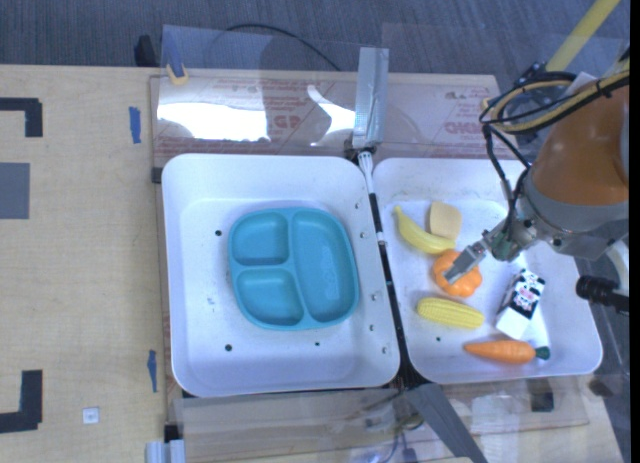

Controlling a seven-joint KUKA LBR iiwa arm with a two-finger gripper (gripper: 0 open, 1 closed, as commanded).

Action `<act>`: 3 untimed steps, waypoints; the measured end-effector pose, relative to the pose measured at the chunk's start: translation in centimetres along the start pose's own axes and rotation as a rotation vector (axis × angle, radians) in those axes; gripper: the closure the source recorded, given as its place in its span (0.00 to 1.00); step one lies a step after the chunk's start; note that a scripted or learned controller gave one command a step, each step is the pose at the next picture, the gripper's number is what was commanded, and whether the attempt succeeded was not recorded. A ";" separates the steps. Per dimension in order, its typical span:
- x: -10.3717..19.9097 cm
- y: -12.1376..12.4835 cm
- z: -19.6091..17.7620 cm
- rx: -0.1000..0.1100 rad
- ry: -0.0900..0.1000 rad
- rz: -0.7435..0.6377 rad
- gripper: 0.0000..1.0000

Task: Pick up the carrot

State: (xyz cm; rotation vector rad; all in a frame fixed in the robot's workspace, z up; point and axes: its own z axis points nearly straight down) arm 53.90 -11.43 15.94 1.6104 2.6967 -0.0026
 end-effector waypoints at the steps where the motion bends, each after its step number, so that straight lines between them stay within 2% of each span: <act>1: -4.0 1.7 7.1 -0.009 -0.005 -0.078 0.00; 2: -4.8 2.7 6.2 -0.006 -0.004 -0.185 0.00; 3: -3.0 1.0 7.2 -0.004 0.000 0.029 0.00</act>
